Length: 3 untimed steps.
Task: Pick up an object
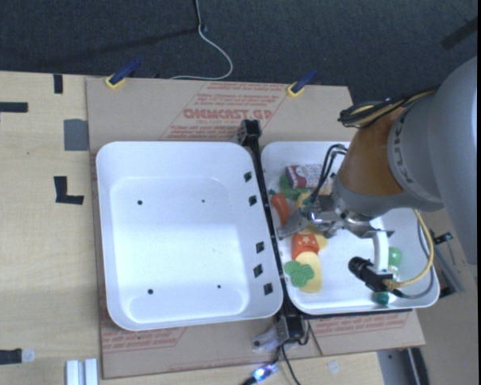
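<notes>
- White plastic forms both shallow bins, which sit side by side on a brown cardboard sheet point(216, 115); the left bin point(180, 235) has only small dark dots on its floor.
- The right bin point(345, 299) holds a cluster of small objects, all crowded toward its left wall beside the black divider point(260, 215) between the bins.
- A red-and-white packet point(302, 174) lies near the far end of that bin, with an orange carrot-like piece point(281, 208) just in front of it against the divider.
- A red piece with a yellow mark point(305, 241) sits mid-bin, touching a yellow object point(309, 267) below it, and a green leafy toy point(299, 273) overlaps the yellow one on its left.
- The grey arm point(441, 147) reaches in from the right, its orange band point(369, 163) above the wrist.
- The gripper point(309, 215) is low over the cluster, between the packet and the red piece; cables and metal parts crowd it, so I cannot tell whether it is parted, closed or grasping anything.
- A small green item point(394, 257) and a teal one point(381, 297) lie toward the bin's right side, near a black fitting point(367, 273) and a yellow cable point(421, 275).
</notes>
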### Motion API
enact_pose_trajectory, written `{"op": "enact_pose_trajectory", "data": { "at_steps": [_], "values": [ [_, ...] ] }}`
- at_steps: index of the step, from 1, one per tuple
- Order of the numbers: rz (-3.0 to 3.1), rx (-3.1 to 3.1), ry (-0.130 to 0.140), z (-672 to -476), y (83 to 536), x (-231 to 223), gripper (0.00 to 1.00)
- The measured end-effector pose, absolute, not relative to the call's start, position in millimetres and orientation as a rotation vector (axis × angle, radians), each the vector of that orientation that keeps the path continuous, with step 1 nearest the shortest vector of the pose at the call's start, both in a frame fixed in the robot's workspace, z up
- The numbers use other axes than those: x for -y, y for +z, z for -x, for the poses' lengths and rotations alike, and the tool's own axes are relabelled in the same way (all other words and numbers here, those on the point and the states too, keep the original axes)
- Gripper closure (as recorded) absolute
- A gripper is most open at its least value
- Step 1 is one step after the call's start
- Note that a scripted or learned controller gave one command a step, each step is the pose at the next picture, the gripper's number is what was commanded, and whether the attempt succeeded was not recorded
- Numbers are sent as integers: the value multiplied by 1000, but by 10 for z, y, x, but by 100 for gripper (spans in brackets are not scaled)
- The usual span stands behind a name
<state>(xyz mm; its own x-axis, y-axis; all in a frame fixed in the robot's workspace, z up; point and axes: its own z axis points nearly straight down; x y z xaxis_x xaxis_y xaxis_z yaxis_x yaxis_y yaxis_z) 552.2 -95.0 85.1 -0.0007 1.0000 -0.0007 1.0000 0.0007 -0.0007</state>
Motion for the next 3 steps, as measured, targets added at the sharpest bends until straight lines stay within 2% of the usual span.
{"op": "enact_pose_trajectory", "data": {
  "at_steps": [1,2,3],
  "values": [
    [-2221,-2223,-2,-5531,946,950,100],
    [-2221,-2223,-2,-5530,942,949,0],
    [-2222,-2224,-2,-5562,841,1039,0]
  ]
}}
